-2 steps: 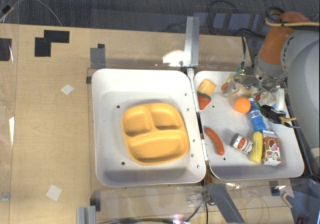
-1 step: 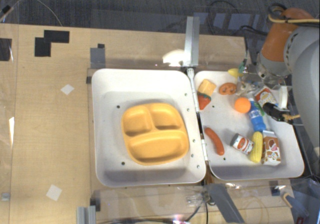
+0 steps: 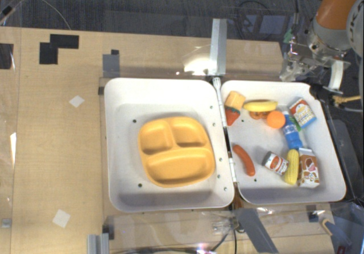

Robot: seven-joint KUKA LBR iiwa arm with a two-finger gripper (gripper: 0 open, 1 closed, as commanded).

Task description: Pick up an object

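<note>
The right bin (image 3: pixel 335 182) holds several toy foods: a banana (image 3: pixel 260 105), an orange ball (image 3: pixel 276 120), a red sausage (image 3: pixel 244 159), a blue bottle (image 3: pixel 292 136), a corn cob (image 3: pixel 292 166), a small can (image 3: pixel 275 163), a red-and-white carton (image 3: pixel 301 113) and a brown carton (image 3: pixel 308 169). A yellow block (image 3: pixel 234 99) and a red piece (image 3: pixel 232 115) lie against the bin's left wall. My gripper (image 3: pixel 300 68) hangs over the bin's back right rim, above and apart from the objects, with nothing seen in it.
The left bin (image 3: pixel 122 190) holds a yellow divided plate (image 3: pixel 176 149). A metal post (image 3: pixel 218 48) stands behind the divider between the bins. Cables (image 3: pixel 341 99) trail along the right side by the arm.
</note>
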